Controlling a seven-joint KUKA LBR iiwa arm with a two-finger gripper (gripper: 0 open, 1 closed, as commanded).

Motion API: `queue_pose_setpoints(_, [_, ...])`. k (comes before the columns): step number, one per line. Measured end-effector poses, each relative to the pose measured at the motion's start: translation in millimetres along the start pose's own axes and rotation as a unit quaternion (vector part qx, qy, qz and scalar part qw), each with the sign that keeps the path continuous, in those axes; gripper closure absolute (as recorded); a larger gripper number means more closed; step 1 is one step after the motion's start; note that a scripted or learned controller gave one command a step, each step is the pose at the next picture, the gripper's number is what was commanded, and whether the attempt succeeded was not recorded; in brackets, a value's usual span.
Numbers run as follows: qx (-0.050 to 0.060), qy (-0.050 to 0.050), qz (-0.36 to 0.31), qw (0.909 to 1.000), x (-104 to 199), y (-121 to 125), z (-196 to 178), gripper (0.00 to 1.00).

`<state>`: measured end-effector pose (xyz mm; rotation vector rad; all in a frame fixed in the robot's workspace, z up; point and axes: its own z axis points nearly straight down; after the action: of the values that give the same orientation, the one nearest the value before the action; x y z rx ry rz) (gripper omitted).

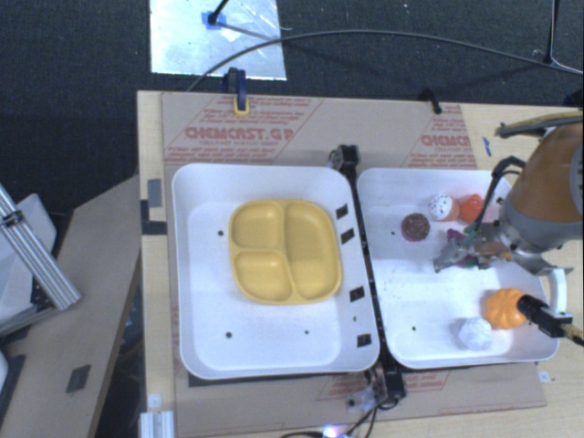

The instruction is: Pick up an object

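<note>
My gripper (449, 251) hangs low over the middle of the right bin (392, 290), reaching in from the right. A small purple and green thing (472, 255) shows right at the gripper, and I cannot tell if it is held. A maroon ball (415, 227) lies just left of the gripper. Behind it are a white speckled ball (441, 207) and an orange piece (470, 208). An orange pumpkin-like thing (503, 307) and a white crumpled lump (474, 333) lie toward the bin's front right.
The left bin (196, 272) holds a yellow divided plate (284, 250) in its middle. A black divider with clips (358, 254) runs between the two bins. The arm's grey and orange body (547, 194) hangs over the right bin's far right side.
</note>
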<state>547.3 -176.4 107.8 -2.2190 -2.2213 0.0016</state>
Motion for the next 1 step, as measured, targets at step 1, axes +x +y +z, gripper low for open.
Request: queue_pose_setpoints(1, [-0.002, -0.001, 0.000, 1.0000, -0.4, 1.3, -13.2, 1.00])
